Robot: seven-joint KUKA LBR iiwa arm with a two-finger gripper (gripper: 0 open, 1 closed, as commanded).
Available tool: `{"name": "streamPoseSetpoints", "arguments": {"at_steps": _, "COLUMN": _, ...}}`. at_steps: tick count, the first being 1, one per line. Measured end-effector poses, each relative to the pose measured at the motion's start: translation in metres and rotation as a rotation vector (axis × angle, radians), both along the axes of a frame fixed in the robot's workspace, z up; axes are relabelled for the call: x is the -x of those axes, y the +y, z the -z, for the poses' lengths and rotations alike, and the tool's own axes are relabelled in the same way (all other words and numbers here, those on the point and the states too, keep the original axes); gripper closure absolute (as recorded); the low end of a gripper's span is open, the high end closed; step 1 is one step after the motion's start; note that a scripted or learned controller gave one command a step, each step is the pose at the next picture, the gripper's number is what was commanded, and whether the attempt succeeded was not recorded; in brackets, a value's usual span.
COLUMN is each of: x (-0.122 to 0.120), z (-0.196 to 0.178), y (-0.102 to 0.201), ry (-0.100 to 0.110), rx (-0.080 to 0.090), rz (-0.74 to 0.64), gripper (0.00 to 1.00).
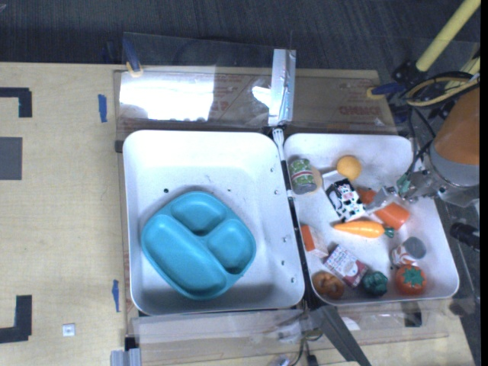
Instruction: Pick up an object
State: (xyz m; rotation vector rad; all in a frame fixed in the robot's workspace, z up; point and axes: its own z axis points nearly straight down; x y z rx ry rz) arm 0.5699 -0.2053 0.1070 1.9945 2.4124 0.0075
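The right bin point(446, 227) holds several small toys: a green can point(303, 175), a yellow ball point(348, 165), a black-and-white cow-patterned piece point(343, 199), an orange carrot point(358, 229), an orange-red block point(392, 215), a pink packet point(341, 260), a brown round piece point(328, 283), a dark green piece point(374, 282), a red tomato point(409, 278) and a grey lump point(414, 245). My gripper point(405, 187) reaches in from the right, low over the bin's right side, just above the orange-red block. Nothing is visibly held.
In the left bin point(145, 158) lies a blue divided plate point(198, 242). A clear plastic wall point(198, 94) stands behind the bins, with a metal post point(282, 86) at the middle. Cables and a yellow rod point(450, 29) crowd the upper right.
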Motion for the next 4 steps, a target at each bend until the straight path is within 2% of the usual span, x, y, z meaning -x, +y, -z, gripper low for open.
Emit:
{"name": "streamPoseSetpoints", "arguments": {"at_steps": 1, "x": 0.007, "z": 0.003, "y": -0.011, "ry": -0.026, "rx": -0.004, "rz": -0.066, "gripper": 0.0}}
{"name": "streamPoseSetpoints", "arguments": {"at_steps": 2, "x": -0.01, "z": 0.018, "y": -0.007, "ry": 0.001, "rx": -0.014, "rz": -0.007, "gripper": 0.0}}
{"name": "streamPoseSetpoints", "arguments": {"at_steps": 3, "x": -0.041, "z": -0.039, "y": 0.037, "ry": 0.005, "rx": -0.004, "rz": 0.117, "gripper": 0.0}}
{"name": "streamPoseSetpoints", "arguments": {"at_steps": 4, "x": -0.044, "z": -0.008, "y": 0.033, "ry": -0.011, "rx": -0.001, "rz": -0.11, "gripper": 0.0}}
